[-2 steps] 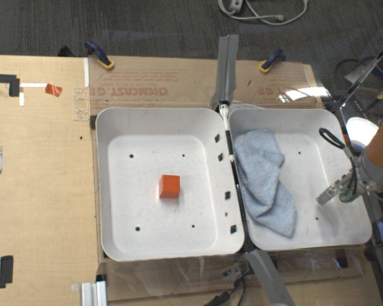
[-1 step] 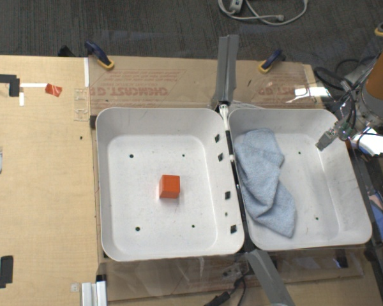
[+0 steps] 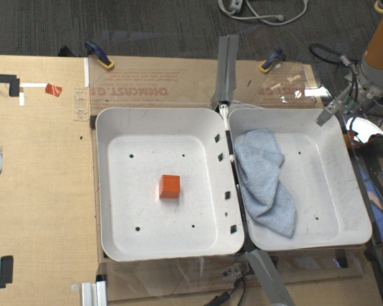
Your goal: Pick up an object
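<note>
A plywood bench [image 3: 38, 171] on a dark floor, with cables at the top of the frame, bears two shallow white bins clamped side by side at the centre. The left bin [image 3: 115, 234] holds a single orange cube [image 3: 170, 187], sitting flat just below its middle and well apart from every wall, so access from above looks free on all sides. The right bin [image 3: 332, 228] holds a crumpled grey cloth [image 3: 265, 180], lying along its left wall and draped toward the lower centre. The arm [image 3: 376, 50] stands at the upper right of the frame, beyond the right bin's far corner; its gripper [image 3: 335, 109] hangs over that corner's rim, apart from both objects. Whether the claw is wide or narrow cannot be told. Nothing is held; judged from this layout, the pick has not begun.
</note>
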